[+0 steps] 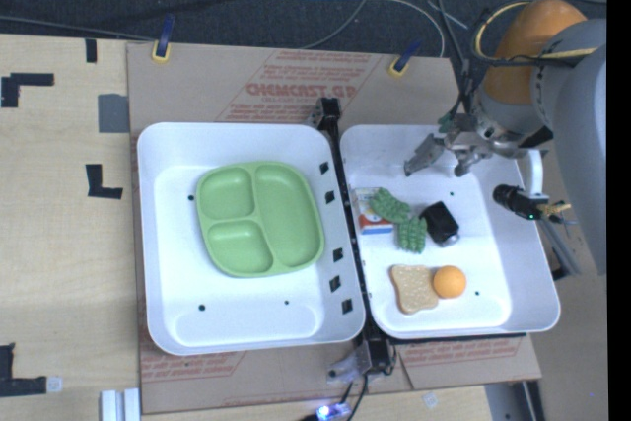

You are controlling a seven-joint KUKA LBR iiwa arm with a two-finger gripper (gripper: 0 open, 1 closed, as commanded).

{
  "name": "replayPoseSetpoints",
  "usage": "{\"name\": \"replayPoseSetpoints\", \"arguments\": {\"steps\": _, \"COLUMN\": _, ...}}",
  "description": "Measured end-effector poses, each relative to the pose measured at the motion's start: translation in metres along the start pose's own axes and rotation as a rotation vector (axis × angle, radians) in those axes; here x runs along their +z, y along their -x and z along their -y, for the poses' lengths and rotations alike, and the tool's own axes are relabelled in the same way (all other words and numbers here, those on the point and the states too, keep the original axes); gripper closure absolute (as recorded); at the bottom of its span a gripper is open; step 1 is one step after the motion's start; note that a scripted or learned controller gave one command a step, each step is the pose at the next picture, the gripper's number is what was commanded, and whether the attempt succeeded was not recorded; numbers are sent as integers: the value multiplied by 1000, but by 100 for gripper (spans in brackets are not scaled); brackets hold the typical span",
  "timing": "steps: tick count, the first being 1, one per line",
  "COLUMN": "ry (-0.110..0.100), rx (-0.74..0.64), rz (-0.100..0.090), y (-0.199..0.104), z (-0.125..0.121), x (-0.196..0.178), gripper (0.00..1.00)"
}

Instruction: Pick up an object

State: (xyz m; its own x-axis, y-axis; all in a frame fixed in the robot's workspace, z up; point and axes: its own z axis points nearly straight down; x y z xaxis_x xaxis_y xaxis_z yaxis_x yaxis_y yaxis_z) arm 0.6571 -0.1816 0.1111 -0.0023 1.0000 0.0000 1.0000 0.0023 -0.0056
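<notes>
1. Objects for picking lie in the right bin (513,306), all untouched; the pincer (443,159) hangs above that bin's far part, fingers spread, nothing between them.
2. Nearest it sits a black block (440,223), beside green leafy toys (402,220) and a small carton (371,215).
3. Closer to the front edge lie a toast slice (413,288) and an orange ball (450,282), touching.
4. The left bin (163,242) holds a green divided plate (260,218).
5. Judgement: the task is barely begun; choosing, descending, closing and lifting all remain.
</notes>
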Motion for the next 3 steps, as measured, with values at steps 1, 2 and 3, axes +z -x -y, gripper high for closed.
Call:
{"name": "replayPoseSetpoints", "arguments": {"steps": 1, "ry": 5, "rx": -1, "rz": 2, "y": -1, "z": 0, "x": 27, "gripper": 0}}
{"name": "replayPoseSetpoints", "arguments": {"steps": 2, "ry": 10, "rx": -1, "rz": 5, "y": 0, "z": -2, "x": 14, "gripper": 100}}
{"name": "replayPoseSetpoints", "arguments": {"steps": 3, "ry": 11, "rx": 1, "rz": 2, "y": 5, "z": 1, "x": -47, "gripper": 100}}
